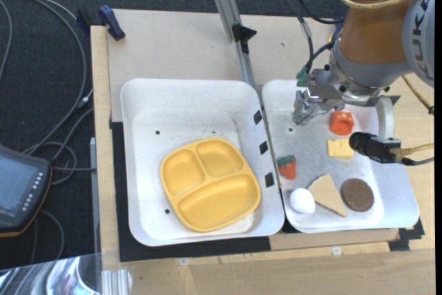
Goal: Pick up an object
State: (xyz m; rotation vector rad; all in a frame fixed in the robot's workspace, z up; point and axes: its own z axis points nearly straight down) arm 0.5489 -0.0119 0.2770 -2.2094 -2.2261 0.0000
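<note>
likely pick, judging by what's closest: the small orange toy (341, 123), prob. a play-food veg, in the right bin (312, 152) toward its 1 o'clock corner. it's round-ish and squat, bright orange w/ a paler patch on top, partly tucked under the arm's wrist, so its full outline is hidden. looks like hollow plastic or rubber: light, a bit slick, not fragile, but apt to roll or squirt out if pinched off-centre. best hold would be across its widest middle, coming straight down, w/ even contact on both sides. the gripper (302, 110) hangs just at the toy's 9 o'clock, near but apart from it, over bare bin floor. can't tell from this angle whether it's spread or pressed together, and nothing shows in its grip. at the toy's 6 o'clock, close by, lies a small yellow cheese block (340, 148): flat, so harder to get under. further out at 7 o'clock sits a red toy w/ green top (287, 167) near the bin's left wall. along the bin's 6 o'clock edge: a white egg (302, 201), touching a tan wedge (329, 193), then a brown disc (358, 195) just beside the wedge. the left bin (179, 103) at 9 o'clock holds a yellow divided plate (210, 183). both bins rest on the pale desk (173, 45).
</note>
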